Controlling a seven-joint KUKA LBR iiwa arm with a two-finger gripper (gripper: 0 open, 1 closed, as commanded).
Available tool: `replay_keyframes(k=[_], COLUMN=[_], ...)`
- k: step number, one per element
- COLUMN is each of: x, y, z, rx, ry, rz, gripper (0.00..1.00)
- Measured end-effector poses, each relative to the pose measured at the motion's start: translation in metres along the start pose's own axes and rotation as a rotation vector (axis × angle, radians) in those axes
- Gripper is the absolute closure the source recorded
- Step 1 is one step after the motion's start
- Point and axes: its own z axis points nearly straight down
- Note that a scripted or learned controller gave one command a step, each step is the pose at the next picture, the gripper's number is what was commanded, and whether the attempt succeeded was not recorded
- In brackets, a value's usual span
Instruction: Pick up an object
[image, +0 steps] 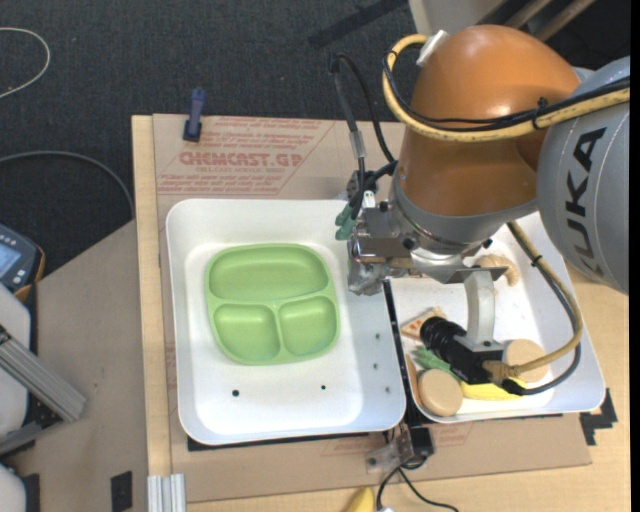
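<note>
My gripper (405, 255) hangs low over the inner, far part of the right bin (560, 310), mostly covered by the orange wrist band above it. Several small things lie at the near side of that bin: a tan round disc (440, 393), a second tan disc (527, 360), a yellow piece (488, 393), a small green piece (428, 360) and an orange-and-white scrap (414, 325). A pale tan thing (494, 267) lies just right of the gripper. A green divided plate (272, 302) lies in the left bin (190, 300).
Both bins rest on a brown cardboard sheet (240, 150) with a blue clip (193, 115) at its far edge. Cables run over the wrist and along the right bin. Grey equipment stands off the bench at the left.
</note>
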Motion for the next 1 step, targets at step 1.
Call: replay_keyframes(k=[1], x=[-0.0412], y=[0.0326], z=[0.0717], rx=[-0.003], ry=[-0.001], rz=[0.010], gripper=[1.00])
